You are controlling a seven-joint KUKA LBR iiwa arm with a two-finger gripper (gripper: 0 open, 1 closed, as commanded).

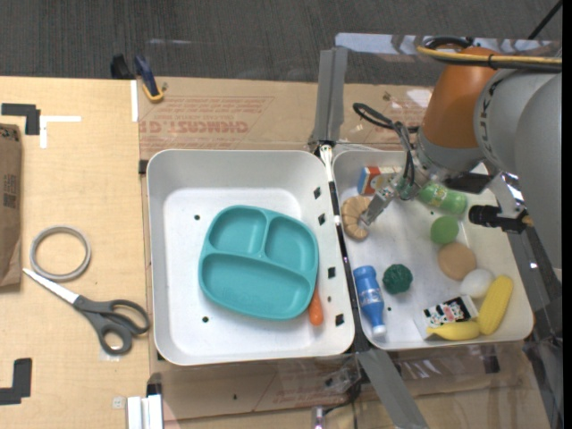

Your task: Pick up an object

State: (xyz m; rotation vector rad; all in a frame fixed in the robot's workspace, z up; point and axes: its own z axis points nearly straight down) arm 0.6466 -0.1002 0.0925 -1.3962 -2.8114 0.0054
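Observation:
My gripper [375, 207] hangs low over the upper left part of the right bin [523, 280], reaching down-left from the orange-banded wrist [456, 105]. Its tip is right beside a tan round woven object [355, 216] by the bin's left wall; I cannot tell whether they touch. Nothing shows as held. Around it lie a red and blue box [367, 179], a green bottle [446, 197], a green ball [444, 231], a dark green ball [398, 278], a blue bottle [368, 300], a tan egg shape [457, 261], a white egg [477, 281] and a yellow banana [494, 304].
The left bin [170, 239] holds a teal divided plate [259, 262] with an orange carrot [315, 311] at its lower right. A black and white card [447, 312] lies by the banana. On the bench at left are scissors [98, 313] and a tape roll [60, 251].

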